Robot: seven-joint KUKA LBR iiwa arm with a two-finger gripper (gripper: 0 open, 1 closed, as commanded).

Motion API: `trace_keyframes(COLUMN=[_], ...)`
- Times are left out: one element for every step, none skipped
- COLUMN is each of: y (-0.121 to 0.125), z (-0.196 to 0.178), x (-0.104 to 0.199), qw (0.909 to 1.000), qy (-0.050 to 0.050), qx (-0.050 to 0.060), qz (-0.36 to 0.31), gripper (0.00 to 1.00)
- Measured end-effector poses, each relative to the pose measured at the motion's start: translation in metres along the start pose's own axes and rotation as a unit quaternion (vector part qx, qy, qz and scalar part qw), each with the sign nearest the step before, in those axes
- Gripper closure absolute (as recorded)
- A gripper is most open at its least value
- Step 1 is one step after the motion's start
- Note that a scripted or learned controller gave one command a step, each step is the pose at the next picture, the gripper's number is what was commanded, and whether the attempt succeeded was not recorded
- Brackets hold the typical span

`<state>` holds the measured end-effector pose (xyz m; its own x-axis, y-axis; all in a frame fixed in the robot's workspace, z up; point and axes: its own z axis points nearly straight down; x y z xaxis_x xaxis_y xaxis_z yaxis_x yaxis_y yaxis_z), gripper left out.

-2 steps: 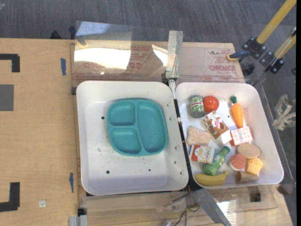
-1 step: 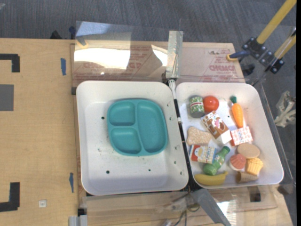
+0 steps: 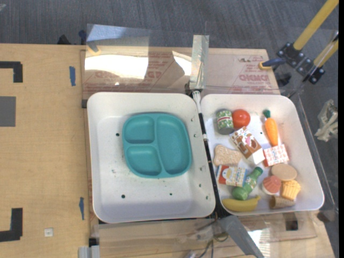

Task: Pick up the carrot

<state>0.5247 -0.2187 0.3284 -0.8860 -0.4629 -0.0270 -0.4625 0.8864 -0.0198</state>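
Grey carpet runs behind the wooden surface (image 3: 37, 144), on which I see two shallow white bins side by side. My left bin (image 3: 102, 144) carries a teal divided plate (image 3: 157, 144), lying flat near its middle. My right bin (image 3: 306, 144) holds the toy food. The carrot (image 3: 271, 130) lies in the far right part of that bin, orange with its green top pointing away from me, apart from the red tomato (image 3: 241, 117) to its left and just above a small red-and-white packet (image 3: 276, 155). A green-labelled can (image 3: 224, 121) sits beside the tomato. Toward the near edge I make out a banana (image 3: 241, 203), a green bottle (image 3: 248, 183), a corn cob (image 3: 291, 188) and a slice of bread (image 3: 227, 156). No hand is in my feed, so I cannot tell how far open it is or whether it has hold of anything.
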Motion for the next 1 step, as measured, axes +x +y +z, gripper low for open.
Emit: trace_keyframes(y=[-0.0185], z=[0.0036], x=[-0.0282], qw=[0.9841], qy=[0.008], qx=[-0.009], qz=[-0.177], gripper=[1.0])
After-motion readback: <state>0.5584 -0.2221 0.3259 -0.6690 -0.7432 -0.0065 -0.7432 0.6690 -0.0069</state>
